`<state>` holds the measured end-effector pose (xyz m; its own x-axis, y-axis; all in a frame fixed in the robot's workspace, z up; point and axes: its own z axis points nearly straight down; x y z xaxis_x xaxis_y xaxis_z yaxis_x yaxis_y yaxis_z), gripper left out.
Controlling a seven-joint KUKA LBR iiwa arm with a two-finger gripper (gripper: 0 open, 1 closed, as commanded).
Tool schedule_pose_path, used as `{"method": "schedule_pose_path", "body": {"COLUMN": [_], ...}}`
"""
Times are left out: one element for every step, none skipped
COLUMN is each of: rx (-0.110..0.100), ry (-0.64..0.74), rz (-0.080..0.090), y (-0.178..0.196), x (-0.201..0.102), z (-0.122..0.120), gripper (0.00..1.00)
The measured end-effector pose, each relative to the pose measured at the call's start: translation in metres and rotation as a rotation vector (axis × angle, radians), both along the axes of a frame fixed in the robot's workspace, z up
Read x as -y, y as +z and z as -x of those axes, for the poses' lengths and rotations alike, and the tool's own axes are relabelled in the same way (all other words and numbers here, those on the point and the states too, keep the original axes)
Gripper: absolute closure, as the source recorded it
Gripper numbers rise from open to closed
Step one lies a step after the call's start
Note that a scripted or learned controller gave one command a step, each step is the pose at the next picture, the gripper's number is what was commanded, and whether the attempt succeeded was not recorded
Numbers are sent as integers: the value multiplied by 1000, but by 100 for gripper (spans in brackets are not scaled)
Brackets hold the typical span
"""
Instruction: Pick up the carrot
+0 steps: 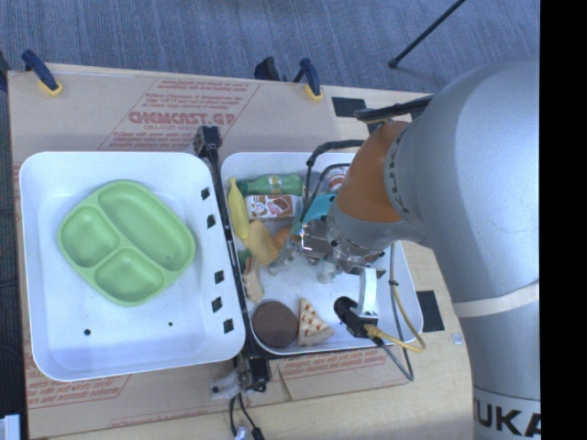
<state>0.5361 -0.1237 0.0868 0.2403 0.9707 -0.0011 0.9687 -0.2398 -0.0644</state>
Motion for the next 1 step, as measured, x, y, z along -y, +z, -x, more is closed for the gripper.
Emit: {"method": "schedule_pose_path", "body": {"rx": [43], "ry": [-212], "rz": [19], "y": [3], "x": [31], "z": [-61], "gripper": [0]}}
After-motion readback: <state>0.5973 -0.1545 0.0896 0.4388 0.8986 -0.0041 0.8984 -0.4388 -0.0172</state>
